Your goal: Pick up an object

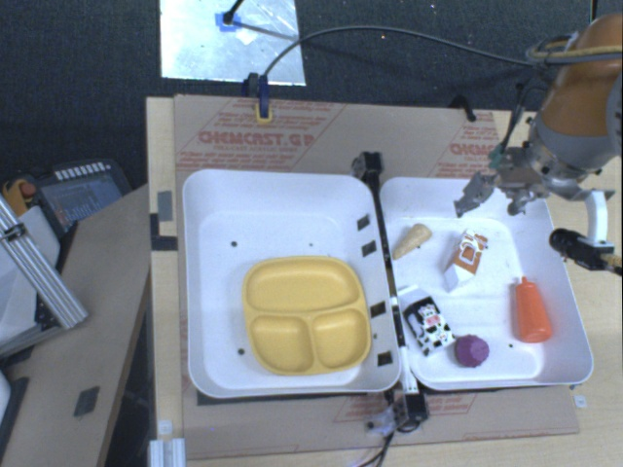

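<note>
The right bin (pixel 574 358) holds a tan bread-like piece (pixel 411 240), a white and orange carton (pixel 467 256), an orange bottle (pixel 531 311), a purple ball (pixel 472 350) and a small black and white toy (pixel 428 324). My gripper (pixel 494 199) hangs over the far part of this bin, above and just right of the carton. Its two fingers (pixel 471 197) stand apart with nothing between them. It touches none of the objects.
A yellow compartment tray (pixel 307 314) lies in the left bin (pixel 209 261). A black divider (pixel 382 261) runs between the bins. A black cable arcs over the back of the bench, and a grey device (pixel 83 195) sits at the far left.
</note>
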